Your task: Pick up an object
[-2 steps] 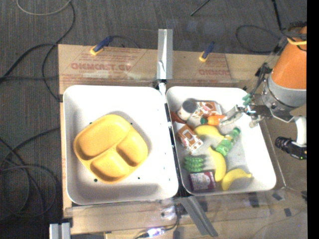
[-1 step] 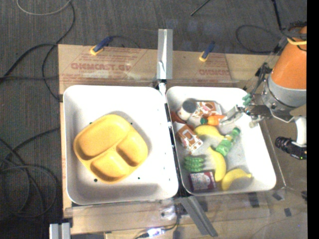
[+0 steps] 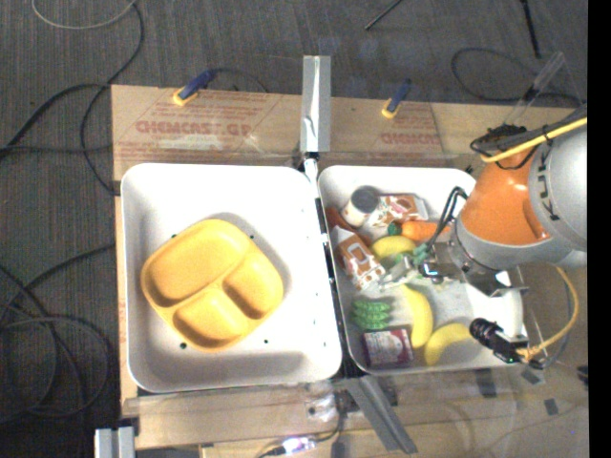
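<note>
In the right bin (image 3: pixel 334 191), the hand (image 3: pixel 417 263), grip state impossible to tell, sits amid crowded items; the banana (image 3: pixel 420 305) at six o'clock could slip or get jostled.

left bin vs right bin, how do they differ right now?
The left bin holds a single item, a yellow divided tray; the right bin is crowded with small items, among them a banana and green pea pods. The arm reaches down into the right bin; nothing reaches into the left bin. Both are shallow and white, side by side.
</note>
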You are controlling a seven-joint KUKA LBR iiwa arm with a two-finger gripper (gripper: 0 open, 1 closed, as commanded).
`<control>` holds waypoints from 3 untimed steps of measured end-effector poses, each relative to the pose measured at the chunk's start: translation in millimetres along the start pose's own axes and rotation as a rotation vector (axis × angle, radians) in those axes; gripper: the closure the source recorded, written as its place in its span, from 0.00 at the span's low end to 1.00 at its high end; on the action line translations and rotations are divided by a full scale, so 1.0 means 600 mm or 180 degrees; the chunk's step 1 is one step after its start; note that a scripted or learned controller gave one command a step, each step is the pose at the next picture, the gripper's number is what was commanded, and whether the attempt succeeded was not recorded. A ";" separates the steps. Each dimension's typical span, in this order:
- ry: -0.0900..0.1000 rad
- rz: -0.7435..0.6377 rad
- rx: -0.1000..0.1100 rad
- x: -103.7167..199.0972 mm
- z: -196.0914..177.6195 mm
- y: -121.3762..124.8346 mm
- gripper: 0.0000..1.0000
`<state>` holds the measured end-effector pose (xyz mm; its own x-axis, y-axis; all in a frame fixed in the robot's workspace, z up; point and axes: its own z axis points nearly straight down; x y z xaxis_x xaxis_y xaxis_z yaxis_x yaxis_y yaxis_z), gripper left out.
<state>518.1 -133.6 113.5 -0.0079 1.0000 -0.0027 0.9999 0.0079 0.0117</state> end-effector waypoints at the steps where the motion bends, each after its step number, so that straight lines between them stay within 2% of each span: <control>1: 0.0007 -0.1201 -0.0001 -0.022 0.040 -0.038 0.00; 2: 0.0015 -0.1201 -0.0009 -0.020 0.024 -0.036 1.00; 3: 0.0021 -0.1333 0.0041 0.091 -0.158 -0.031 1.00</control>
